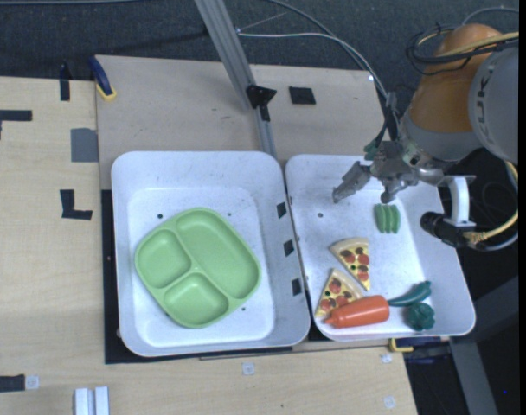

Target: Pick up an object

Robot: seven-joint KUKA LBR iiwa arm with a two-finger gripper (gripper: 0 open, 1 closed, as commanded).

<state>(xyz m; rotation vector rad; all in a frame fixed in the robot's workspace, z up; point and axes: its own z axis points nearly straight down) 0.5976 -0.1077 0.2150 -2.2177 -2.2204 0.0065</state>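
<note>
Where the right bin (436, 258) meets its near rim, a toy carrot (360, 311) lies beside a dark green vegetable (416, 305), with two pizza slices (345, 277) just behind. Farther back lies a small green pod (387, 219). Above it hangs the gripper (367, 190), fingers spread wide, nothing between them. The left bin (142, 180) holds a green divided plate (197, 267).
</note>
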